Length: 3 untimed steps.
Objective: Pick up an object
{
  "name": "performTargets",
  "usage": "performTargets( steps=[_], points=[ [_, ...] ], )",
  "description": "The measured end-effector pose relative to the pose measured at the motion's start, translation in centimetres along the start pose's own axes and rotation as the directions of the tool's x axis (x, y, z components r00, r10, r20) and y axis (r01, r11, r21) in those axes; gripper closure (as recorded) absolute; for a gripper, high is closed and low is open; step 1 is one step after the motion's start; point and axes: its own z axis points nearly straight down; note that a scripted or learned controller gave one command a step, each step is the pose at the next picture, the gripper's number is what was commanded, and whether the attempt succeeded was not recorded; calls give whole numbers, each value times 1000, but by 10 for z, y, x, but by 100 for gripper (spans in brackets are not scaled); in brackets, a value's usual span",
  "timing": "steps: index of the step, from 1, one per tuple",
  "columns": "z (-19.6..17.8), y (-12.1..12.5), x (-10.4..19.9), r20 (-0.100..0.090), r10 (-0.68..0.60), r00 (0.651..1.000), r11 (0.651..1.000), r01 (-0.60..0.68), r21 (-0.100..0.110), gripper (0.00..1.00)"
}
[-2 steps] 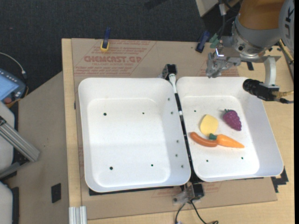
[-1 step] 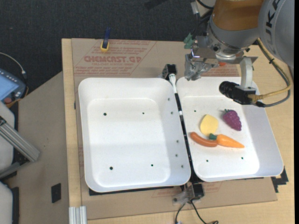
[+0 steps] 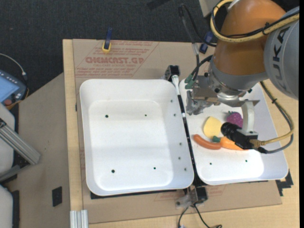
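Arm (image 3: 247, 46) over right bin's (image 3: 237, 172) toy vegetables (image 3: 219, 134)

Arm (image 3: 280, 37): grey casing, smooth and rounded, with part of a dark letter marking visible on it.
Wrist band (image 3: 247, 18): a broad orange dome-like section (glossy, catching the light).
Flange (image 3: 228, 87): a grey metal ring below the orange part.
Cables (image 3: 223, 8): a yellow and a black cable loop over the orange section; thinner black leads run off beside it.
Hand (image 3: 197, 103): grey metal block, with small green and blue fittings nearby.
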Motion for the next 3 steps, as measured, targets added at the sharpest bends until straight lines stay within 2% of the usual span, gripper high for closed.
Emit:
performTargets(
  steps=[1, 2, 3],
  points=[
    [-38, -6, -26, 1, 1, 1000, 1000, -1, -13, 100],
    [-134, -17, -10, 0, -4, 1000, 1000, 4, -17, 100],
    [-77, -9, 33, 1, -4, 1000, 1000, 4, -3, 100]
  ],
)
